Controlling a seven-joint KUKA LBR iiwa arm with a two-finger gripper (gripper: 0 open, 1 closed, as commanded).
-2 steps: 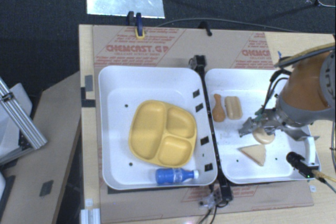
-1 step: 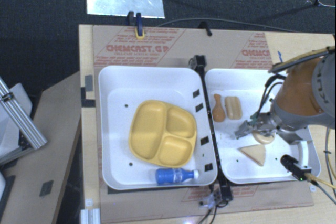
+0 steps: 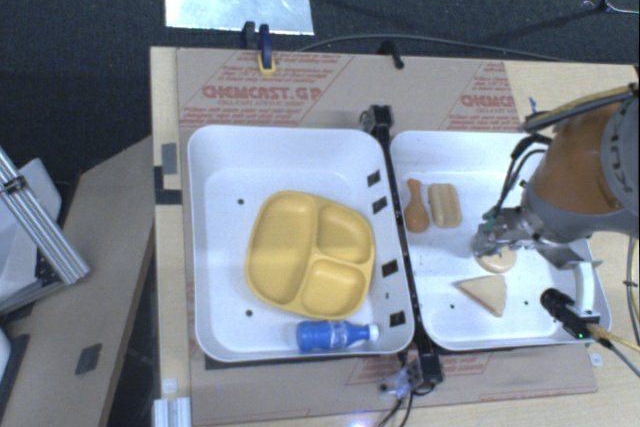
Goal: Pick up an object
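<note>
Two shallow white bins sat side by side, and nearest the camera in the left bin (image 3: 220,335) a blue bottle (image 3: 335,336) lay on its side against the front wall, as if rolled there. Beyond it rested a smooth yellow divided plate (image 3: 310,252), glossy plastic with rounded compartments. In the right bin (image 3: 450,150) a tan triangular wedge (image 3: 484,293) lay flat; just past it the gripper (image 3: 497,243) hung directly over a pale round disc (image 3: 497,261), apparently the chosen object, though whether it was spread or clamped could not be told. Farther back lay a brown spoon-shaped piece (image 3: 416,205) and a bun-like roll (image 3: 445,205).
</note>
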